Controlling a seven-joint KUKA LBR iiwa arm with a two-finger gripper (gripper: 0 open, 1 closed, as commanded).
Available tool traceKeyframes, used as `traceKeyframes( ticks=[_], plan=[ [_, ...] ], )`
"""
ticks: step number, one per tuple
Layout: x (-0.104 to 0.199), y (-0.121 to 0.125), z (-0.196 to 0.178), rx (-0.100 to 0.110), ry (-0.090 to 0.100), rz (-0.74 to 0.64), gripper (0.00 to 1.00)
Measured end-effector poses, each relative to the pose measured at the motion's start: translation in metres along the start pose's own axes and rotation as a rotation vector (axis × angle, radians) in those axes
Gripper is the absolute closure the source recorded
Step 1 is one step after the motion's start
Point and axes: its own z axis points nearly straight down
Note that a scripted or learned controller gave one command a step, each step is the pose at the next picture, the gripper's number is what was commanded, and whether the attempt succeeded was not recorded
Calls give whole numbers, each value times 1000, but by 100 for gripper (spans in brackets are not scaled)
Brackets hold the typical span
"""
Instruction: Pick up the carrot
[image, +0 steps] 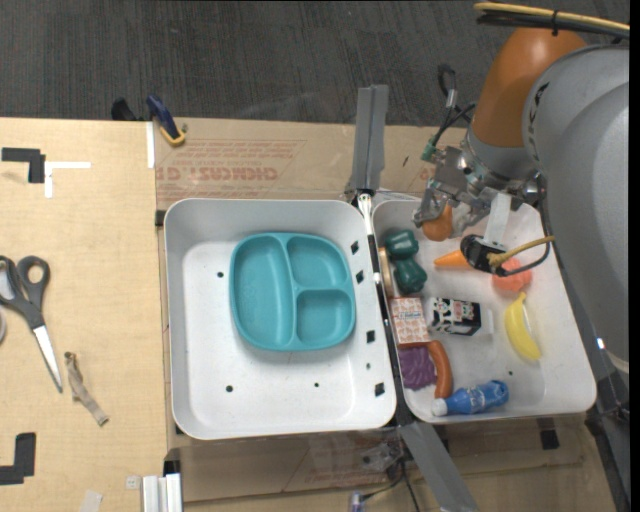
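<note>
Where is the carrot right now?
The carrot lies in the right bin, toward its far end, just below the gripper and right of the dark green dumbbell.

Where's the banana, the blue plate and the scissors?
Yellow toy banana (522, 330), camera view, on the middle of its curved body.
Teal divided plastic plate (262, 282), camera view, on its large left compartment.
Grey-handled metal scissors (46, 350), camera view, on the blades.
</note>
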Motion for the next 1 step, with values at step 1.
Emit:
traceKeyframes(
  ticks=[1],
  plan=[
    [-55,-20,100,2,1,53,100]
  ],
)
